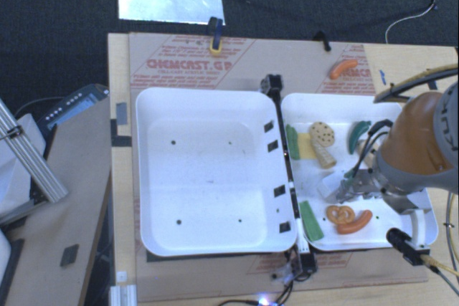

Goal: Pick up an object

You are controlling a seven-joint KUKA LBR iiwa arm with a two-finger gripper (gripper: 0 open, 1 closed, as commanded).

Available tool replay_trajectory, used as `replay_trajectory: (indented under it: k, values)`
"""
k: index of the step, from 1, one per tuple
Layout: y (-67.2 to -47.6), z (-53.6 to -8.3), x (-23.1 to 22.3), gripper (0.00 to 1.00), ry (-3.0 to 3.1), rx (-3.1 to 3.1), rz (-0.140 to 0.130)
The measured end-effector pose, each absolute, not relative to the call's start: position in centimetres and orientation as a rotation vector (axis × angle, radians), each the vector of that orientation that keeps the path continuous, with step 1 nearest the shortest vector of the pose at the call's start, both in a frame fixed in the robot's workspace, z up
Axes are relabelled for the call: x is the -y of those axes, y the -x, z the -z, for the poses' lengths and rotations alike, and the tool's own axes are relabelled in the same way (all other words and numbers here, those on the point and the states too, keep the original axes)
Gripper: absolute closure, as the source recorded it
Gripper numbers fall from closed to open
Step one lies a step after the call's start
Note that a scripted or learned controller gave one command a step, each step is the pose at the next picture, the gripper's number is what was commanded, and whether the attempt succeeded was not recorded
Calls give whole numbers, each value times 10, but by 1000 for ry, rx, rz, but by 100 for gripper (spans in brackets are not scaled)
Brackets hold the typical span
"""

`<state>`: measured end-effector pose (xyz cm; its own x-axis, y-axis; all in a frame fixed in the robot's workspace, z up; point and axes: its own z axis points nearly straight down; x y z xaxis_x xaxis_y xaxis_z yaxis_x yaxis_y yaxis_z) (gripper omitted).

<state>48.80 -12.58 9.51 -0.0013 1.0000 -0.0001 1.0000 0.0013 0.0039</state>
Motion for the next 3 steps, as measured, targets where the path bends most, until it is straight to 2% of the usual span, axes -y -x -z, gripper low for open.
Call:
replay_trajectory:
  k: [1,2,3]
  values:
    - [-580,-191,53,100,-2198,-2228,-19]
    - [-609,-318,22,100,-2202,-2224,-20]
    - [-605,-502,-24,100,-2201,-2223,-26]
